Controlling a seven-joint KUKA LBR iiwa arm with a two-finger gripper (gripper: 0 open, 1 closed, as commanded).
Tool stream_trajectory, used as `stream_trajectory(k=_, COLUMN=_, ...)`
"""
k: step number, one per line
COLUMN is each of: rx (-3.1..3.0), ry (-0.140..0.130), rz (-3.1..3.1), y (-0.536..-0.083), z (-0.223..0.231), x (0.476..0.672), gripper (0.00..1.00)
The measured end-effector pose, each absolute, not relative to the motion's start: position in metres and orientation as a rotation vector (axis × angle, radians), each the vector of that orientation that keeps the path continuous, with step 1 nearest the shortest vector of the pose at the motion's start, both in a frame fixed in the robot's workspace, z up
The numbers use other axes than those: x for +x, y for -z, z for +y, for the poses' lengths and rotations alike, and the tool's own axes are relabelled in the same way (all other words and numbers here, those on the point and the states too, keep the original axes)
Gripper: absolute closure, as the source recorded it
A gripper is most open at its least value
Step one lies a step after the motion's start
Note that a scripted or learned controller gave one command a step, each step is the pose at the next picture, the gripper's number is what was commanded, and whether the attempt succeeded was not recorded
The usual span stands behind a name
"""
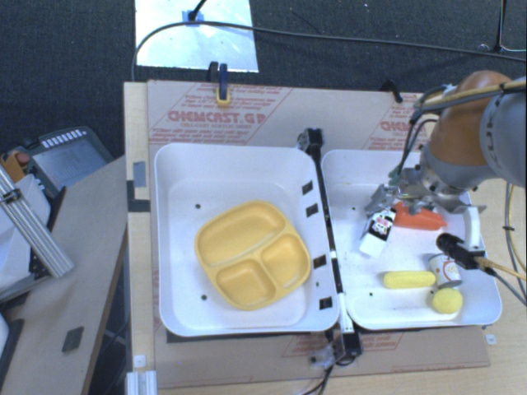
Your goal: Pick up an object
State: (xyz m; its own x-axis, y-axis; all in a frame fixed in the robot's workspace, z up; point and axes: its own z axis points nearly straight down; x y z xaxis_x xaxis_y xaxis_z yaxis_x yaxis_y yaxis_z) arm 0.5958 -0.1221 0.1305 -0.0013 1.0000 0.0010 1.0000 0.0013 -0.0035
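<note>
Arm (473, 130): reached in from 3 o'clock, grey with an orange band, bent low over the right bin (350, 171).
Gripper (394, 197): hung at the 10 o'clock corner of the cluster, just above the bottle and beside the orange piece.
Grip: could not tell, with the tips lost in clutter and wiring.
Bottle (377, 231): small, white with a dark label, lay tilted at the bin's centre, directly under the gripper at its 6 o'clock; contact not clear.
Orange piece (422, 218): flat, lay at 3 o'clock of the bottle, partly tucked beneath the wrist.
Banana (409, 280): yellow, lay lengthwise at 5 o'clock of the bottle, apart from it.
Ball (447, 300): yellow, sat at the 5 o'clock corner of the bin, just beside the banana's end.
Can (443, 266): small, lay between banana and arm, partly hidden.
Tray (251, 253): yellow, three compartments, lay in the left bin (177, 188), well apart from the action.
Likely target: the bottle, judged from its nearness to the tool.
Doing it well: would call for a straight descent across the bottle's narrow width, centred on its body, keeping clear of the orange piece at 3 o'clock.
Risk: a tilted, smooth bottle may well have rolled or squirted out of an off-centre pinch.
</note>
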Motion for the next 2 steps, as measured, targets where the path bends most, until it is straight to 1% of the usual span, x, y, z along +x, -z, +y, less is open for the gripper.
stream_trajectory(k=1, rx=-2.241, ry=0.023, rz=-2.243, y=-0.1136, z=-0.1257, x=0.6042, gripper=0.00)
stream_trajectory(k=2, rx=-2.238, ry=0.027, rz=-2.241, y=-0.1231, z=-0.1242, x=0.6050, gripper=1.00)
